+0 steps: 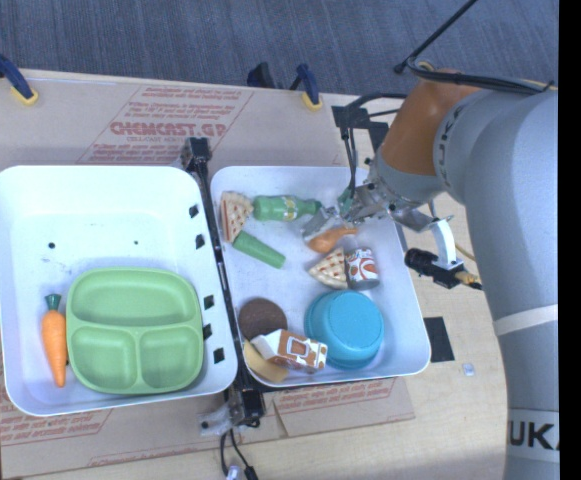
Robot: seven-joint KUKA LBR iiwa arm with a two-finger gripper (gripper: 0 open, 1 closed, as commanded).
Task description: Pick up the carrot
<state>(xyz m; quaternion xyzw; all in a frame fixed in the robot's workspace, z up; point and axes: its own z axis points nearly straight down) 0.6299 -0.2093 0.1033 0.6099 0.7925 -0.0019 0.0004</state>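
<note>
Carrot (54, 339): lies in the left bin (90, 193), along its near-left wall, green top pointing away from the camera, tip toward the near edge. Just beside the green divided plate (135, 330), apparently touching or nearly touching its left rim.

Claw (353, 208): low in the right bin (410, 313), at its far-right corner, over an orange piece of toy food (327, 238) and next to the green bottle (282, 208). Cannot tell from this view whether it is apart or together; nothing seen held.

Gap to target: claw and carrot are well apart, a full bin between them, with the black divider clips (210, 238) on the shared wall.

Step in hand (judged): reach not yet made; task barely begun.

Caution: the orange item under the claw is the wrong thing, similar colour only.

How to do it well: lift clear of the right bin clutter, cross over the shared wall, come down above the carrot's thick middle. Set the grip across its width, not along its length.

Risk: little room between plate rim and bin wall; one side of the grip may land on the plate edge. A slight nudge away from the wall could help.

Surface (170, 118): cardboard sheet under both bins, clamped at the far edge.
</note>
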